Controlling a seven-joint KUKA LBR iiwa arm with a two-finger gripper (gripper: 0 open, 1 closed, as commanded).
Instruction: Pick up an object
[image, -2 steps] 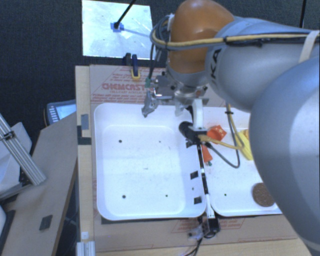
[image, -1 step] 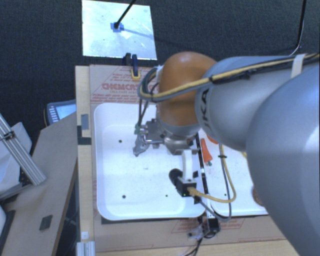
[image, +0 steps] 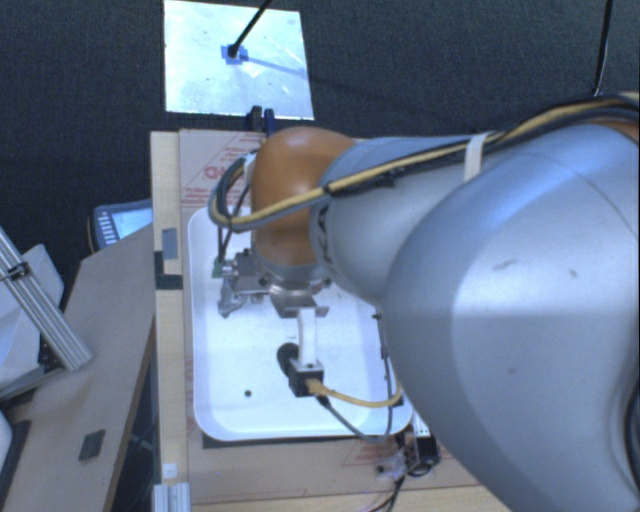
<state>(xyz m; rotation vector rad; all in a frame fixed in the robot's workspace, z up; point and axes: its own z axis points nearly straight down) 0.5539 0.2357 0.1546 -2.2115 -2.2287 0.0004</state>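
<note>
Gripper (image: 238, 292): low over the floor of the white bin (image: 226, 352), towards its far-left part; whether it is open or closed I cannot tell, since the metal of the hand runs together from this slant; I see no thing gripped in it.
Object to pick: hidden, if it lies under the hand or the arm; the one candidate on bare floor is a small dark speck (image: 248, 393) nearer the bin's front edge, well apart from the gripper (too small to say what it is).
Wrist: the orange band (image: 285, 195) stands almost straight above the gripper, so the hand points down at the floor; my reading is that this suits a top-down grab in a shallow bin and keeps clear of the walls.
Arm (image: 500, 300): the grey bulk reaches in from the right and covers the right of the bench; hence little there can be judged.
Step in hand: probably the grasp attempt itself, given how low the hand sits (a judgement only); the pick is not yet visibly done.
Risk: closing on bare floor and coming up with nothing.
</note>
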